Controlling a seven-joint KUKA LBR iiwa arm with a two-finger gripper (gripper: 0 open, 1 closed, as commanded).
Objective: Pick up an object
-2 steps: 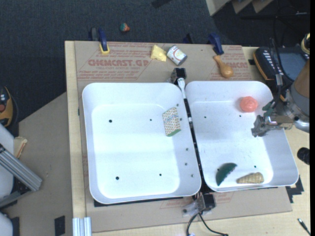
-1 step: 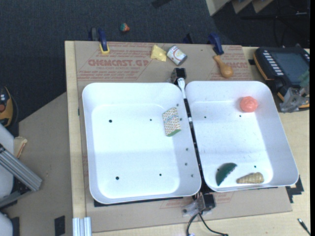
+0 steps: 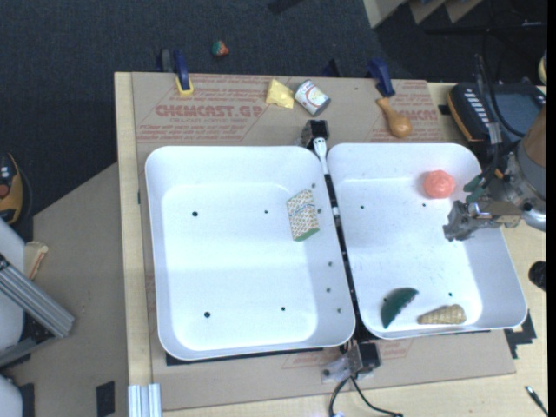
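Gripper (image 3: 457,224) hangs over the right side of the right bin (image 3: 391,233), just beside the pink ball (image 3: 439,183); its grip cannot be told. A green piece (image 3: 399,304) and a tan cone (image 3: 441,315) lie at the bin's front.

Up-view from the jaws, a brown pear-shaped wooden piece (image 3: 395,120) lies on the printed brown board (image 3: 217,111), with a blue clamp (image 3: 380,76) just beyond it. Farther toward the view's left of the jaws, on the same board, a small white box (image 3: 311,98) sits just beside a yellow lump (image 3: 280,95). A second blue clamp (image 3: 182,72) grips the board's far edge, well apart from the jaws. Beyond it a tiny orange-and-green ball (image 3: 221,49) lies on the dark carpet (image 3: 87,24). A black keyed device (image 3: 473,111) sits near the jaws, up-view of them. A grey metal bar (image 3: 35,298) lies at the view's left edge, farthest from the jaws.
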